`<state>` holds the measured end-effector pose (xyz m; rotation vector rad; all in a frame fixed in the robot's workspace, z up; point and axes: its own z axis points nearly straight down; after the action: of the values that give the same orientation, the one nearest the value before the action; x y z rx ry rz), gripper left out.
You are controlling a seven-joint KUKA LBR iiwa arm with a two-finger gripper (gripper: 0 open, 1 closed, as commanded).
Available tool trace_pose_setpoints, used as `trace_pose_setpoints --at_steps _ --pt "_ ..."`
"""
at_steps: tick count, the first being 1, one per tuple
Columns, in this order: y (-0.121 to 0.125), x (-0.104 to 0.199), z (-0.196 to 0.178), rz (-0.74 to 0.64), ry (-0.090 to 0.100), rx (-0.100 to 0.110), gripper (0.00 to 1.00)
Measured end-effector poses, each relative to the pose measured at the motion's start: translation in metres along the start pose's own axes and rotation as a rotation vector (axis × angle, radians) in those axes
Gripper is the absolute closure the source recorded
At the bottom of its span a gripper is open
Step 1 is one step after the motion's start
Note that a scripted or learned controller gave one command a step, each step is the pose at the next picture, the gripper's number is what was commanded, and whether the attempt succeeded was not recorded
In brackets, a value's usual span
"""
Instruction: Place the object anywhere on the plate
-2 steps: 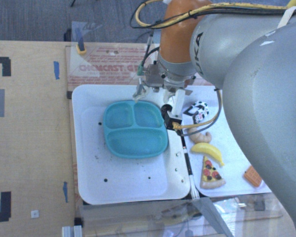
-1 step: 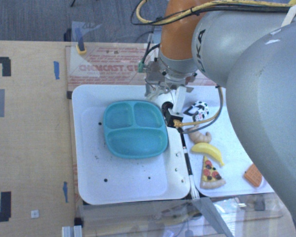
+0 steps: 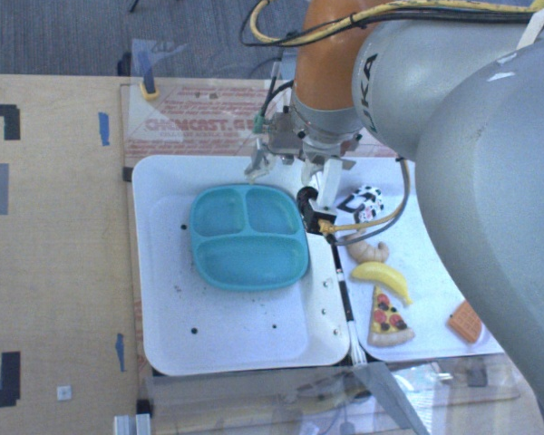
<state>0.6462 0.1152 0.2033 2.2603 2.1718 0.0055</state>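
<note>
At the far edge of the two bins, over the seam between them, the tool (image 3: pixel 310 172) hangs beneath the orange-banded wrist; whether its fingers are apart or together cannot be told from here, and nothing shows between them. The plate (image 3: pixel 249 238), a glossy teal tray with rounded corners and three moulded wells, lies in the far half of the left bin (image 3: pixel 227 338), bare. The candidates sit in the right bin (image 3: pixel 431 270): a small black-and-white cow toy (image 3: pixel 366 203) near that bin's far edge just beside the tool, a knobbly tan piece (image 3: pixel 372 251), a smooth yellow banana (image 3: pixel 383 277), a flat pizza slice (image 3: pixel 387 318) with red dots, and an orange ridged block (image 3: pixel 466 323) toward the near right corner. All look like light moulded plastic play food.

I judge the task to be at the picking step, with nothing yet on the plate. The next move calls for settling squarely on one toy, likely the cow, and closing across its narrow body.
</note>
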Motion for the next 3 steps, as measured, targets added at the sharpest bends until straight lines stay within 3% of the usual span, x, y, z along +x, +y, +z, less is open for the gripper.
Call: trace_pose_setpoints --at_steps 1,2,3 --pt "-0.028 -0.016 0.061 0.175 0.001 0.011 0.0" --pt "-0.027 -0.015 0.051 0.173 0.002 0.011 1.0" --pt "-0.027 -0.014 0.041 0.172 0.003 0.01 1.0"
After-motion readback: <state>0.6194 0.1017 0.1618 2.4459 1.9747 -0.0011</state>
